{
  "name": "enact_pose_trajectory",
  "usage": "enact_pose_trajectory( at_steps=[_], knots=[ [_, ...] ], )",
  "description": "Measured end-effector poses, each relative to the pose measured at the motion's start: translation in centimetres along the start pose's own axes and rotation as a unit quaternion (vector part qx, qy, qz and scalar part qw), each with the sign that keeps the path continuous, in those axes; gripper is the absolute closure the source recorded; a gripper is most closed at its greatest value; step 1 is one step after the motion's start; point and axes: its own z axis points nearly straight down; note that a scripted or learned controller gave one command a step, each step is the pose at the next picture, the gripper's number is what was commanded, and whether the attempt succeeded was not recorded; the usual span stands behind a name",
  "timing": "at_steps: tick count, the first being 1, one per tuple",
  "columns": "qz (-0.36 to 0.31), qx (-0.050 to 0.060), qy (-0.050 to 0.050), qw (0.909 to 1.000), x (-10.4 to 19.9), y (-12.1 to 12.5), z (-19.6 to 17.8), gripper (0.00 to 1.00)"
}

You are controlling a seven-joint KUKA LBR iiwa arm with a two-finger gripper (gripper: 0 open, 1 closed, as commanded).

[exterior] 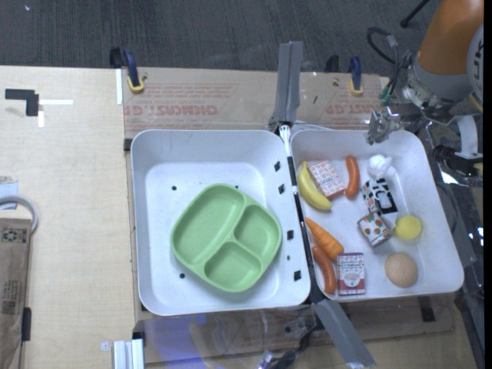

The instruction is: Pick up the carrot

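Orange against the white plastic, the carrot [325, 238] is seen lying in the right bin [438, 206], close to that bin's left wall and a little nearer than the bin's middle. Its long axis runs on a slant, from a far-left end down to a near-right end. A yellow banana [311, 188] lies just beyond its far end, and a reddish sausage [324, 270] lies just beside it on the near side, running almost along the left wall; a small red carton [350, 273] stands right of that sausage.

The hand [379, 127] is placed over the far rim of the right bin, toward its right part, with the grey arm and its orange band behind it at the upper right. Nothing is seen gripped by it; whether it is released or clenched cannot be told, since the tip is too small and cluttered to be read.

From the hand, the carrot lies toward the near side and to the left, well apart, with a second sausage [352, 177] and a red-and-white packet [327, 177] lying between. It is judged that the coming move must carry the hand diagonally across the bin, and that the wrist must be turned so that the closing line crosses the carrot's slanted axis. The neighbouring sausage and the bin wall are judged to leave little room on the carrot's left side, so a wrong catch is a risk.

The green divided plate [225, 238] in the left bin [154, 206] is not concerned.
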Motion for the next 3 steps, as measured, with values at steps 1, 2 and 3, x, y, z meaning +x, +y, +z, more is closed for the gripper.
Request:
enact_pose_trajectory(
  at_steps=[1, 2, 3],
  knots=[
    [0.000, 0.000, 0.000, 1.0000, 0.0, 0.0, 0.0, 0.00],
    [-0.188, 0.000, 0.001, 0.9822, 8.5, -5.3, 2.6, 0.00],
    [-0.200, 0.000, 0.001, 0.9798, 10.9, -15.6, 2.6, 0.00]
  ],
)
